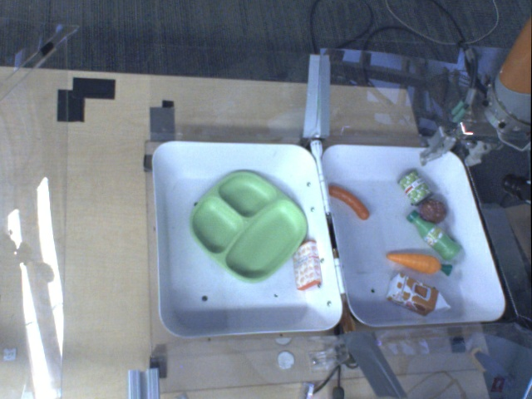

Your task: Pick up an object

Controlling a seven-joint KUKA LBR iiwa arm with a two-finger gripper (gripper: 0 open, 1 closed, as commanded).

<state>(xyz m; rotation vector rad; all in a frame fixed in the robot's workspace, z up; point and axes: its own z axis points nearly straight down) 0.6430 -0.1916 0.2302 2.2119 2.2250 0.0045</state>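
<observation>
The right bin (478, 302) holds several small items. These are an orange sausage (349, 202), a small green-labelled can (413, 184), a dark red round piece (432, 210), a green bottle (435, 238), a carrot (414, 262) and a brown-and-orange packet (413, 294). In the left bin (179, 306) lies a green divided plate (248, 224), with a red-and-white labelled can (308, 265) at its lower right. My gripper (453, 144) hangs over the right bin's far right corner, above and apart from the items, nearest the small can.
A metal divider bar (317, 106) runs up from the seam between the two bins. Black cables (391, 32) lie behind the right bin. The wooden bench (75, 248) stretches to the left.
</observation>
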